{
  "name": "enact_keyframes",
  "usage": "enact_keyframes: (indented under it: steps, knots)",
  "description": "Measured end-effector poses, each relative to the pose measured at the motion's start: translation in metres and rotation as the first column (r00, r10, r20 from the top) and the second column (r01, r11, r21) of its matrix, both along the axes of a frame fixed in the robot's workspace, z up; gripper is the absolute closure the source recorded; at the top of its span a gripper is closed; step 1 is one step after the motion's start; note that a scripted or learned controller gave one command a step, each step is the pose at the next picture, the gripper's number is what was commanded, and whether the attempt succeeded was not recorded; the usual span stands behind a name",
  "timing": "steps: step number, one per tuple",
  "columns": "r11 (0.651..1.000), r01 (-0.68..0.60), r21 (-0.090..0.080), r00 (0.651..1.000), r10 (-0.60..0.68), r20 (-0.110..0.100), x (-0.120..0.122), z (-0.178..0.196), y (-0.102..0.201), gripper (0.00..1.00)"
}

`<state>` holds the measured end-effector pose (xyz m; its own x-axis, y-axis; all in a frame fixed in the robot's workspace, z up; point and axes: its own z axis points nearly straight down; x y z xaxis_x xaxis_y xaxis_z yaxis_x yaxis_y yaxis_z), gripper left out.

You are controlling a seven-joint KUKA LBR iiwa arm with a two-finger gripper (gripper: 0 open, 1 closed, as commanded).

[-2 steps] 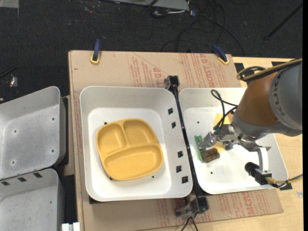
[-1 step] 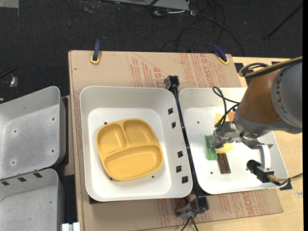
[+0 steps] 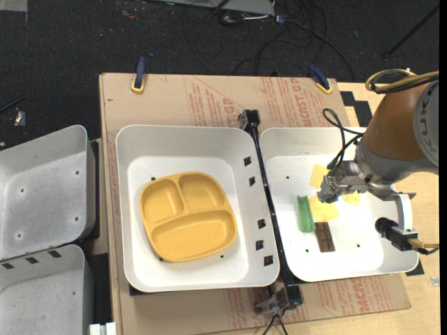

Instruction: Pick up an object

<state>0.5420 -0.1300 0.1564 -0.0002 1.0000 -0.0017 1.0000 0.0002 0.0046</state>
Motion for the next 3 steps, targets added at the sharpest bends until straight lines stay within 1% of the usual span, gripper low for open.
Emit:
enact_keyframes:
  steps: [1,2,3]
  knots:
    - [1.000,-0.002,0.000,1.000,0.002,0.000,0.001,0.048,0.000,1.00]
    - [1.000,-0.007,0.003,1.000,0.007,-0.003,0.020,0.043,0.047,1.00]
    - [1.000,-0.009,0.003,1.000,0.009,-0.002,0.033,0.049,0.107,1.00]
